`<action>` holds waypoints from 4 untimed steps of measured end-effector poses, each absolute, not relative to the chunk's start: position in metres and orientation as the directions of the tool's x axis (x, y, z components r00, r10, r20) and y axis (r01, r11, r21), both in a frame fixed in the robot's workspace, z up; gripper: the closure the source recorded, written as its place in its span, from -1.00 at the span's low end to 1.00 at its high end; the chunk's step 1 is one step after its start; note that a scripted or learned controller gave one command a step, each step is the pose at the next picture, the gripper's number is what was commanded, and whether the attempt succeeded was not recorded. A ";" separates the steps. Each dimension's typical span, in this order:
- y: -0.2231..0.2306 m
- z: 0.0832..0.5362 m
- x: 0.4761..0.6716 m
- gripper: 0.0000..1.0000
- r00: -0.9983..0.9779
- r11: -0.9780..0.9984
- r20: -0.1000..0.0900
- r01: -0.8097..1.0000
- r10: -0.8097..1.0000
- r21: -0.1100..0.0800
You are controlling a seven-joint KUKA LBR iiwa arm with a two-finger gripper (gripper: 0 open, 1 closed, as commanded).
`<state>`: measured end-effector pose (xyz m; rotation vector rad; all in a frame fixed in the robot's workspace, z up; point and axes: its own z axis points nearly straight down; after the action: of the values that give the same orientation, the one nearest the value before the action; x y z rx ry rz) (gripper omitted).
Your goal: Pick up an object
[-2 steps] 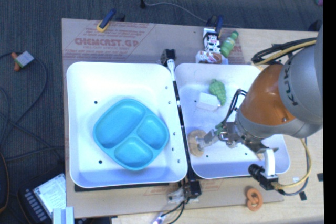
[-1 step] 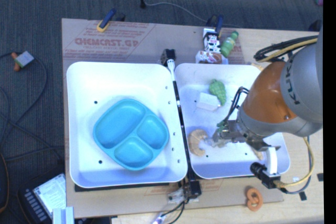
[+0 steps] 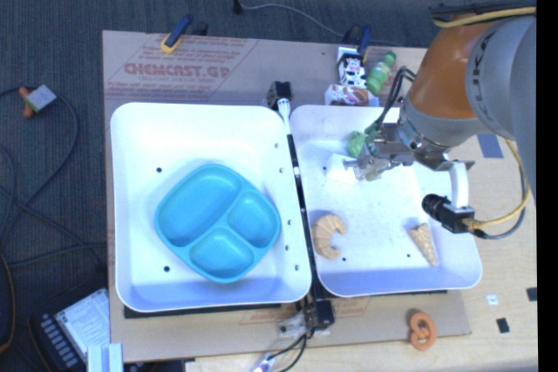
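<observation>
Two white bins are seen on a bench; the jaws (image 3: 373,163) are lowered over the right bin (image 3: 453,274), touching a green object (image 3: 357,143) at its far edge; their state cannot be told; a centred, square closure is advised before lifting.

Green object (image 3: 357,142) half behind the gripper (image 3: 373,167) (fingers indistinct)
</observation>
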<state>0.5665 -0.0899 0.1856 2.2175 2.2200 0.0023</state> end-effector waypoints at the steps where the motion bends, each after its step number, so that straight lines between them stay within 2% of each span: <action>1: -0.034 0.228 0.495 1.00 -0.001 0.001 0.001 1.000 1.000 -0.002; 2: 0.006 0.226 0.484 1.00 -0.001 0.001 0.000 1.000 1.000 -0.001; 3: 0.002 0.184 0.483 1.00 0.000 0.000 0.000 1.000 1.000 -0.003; 4: -0.059 0.184 0.544 1.00 0.001 -0.001 -0.002 1.000 1.000 0.000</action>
<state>0.5440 -0.0588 0.1842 2.2217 2.2193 -0.0029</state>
